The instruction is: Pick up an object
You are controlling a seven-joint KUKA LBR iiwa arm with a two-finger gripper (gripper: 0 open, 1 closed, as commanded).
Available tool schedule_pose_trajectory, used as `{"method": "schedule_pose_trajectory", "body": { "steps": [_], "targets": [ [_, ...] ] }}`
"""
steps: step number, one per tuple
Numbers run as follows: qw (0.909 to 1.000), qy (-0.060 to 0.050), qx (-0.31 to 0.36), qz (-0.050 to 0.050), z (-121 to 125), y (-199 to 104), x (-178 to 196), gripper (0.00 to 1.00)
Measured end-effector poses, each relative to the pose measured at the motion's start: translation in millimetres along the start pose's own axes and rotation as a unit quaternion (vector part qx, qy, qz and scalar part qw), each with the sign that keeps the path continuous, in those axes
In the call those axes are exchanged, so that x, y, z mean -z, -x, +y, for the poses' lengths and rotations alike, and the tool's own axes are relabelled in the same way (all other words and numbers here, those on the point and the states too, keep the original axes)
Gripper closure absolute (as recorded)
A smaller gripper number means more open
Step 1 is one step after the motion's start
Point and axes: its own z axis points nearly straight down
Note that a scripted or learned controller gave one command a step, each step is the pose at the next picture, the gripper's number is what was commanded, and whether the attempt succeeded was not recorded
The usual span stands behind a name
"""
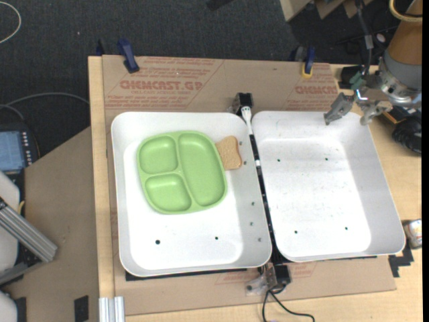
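A green divided plate [181,172] lies in the left bin [134,247]. A tan slice of toast [230,152] rests against the plate's right rim. My gripper [352,112] hovers at the far right corner of the right bin [322,206], well away from both objects. Its two fingers are spread apart with nothing between them.
The two white bins sit side by side on a brown board [201,79] held by blue clamps [127,56]. A black bracket [244,103] stands at the back where the bins meet. Cables and clutter lie beyond the bench's right edge.
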Motion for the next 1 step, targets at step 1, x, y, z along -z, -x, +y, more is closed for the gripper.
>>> {"method": "schedule_pose_trajectory", "body": {
  "steps": [1],
  "targets": [
    [1.0000,0.006,0.001,-0.002,-35.0,-10.1,102.5,0.00]
  ]
}}
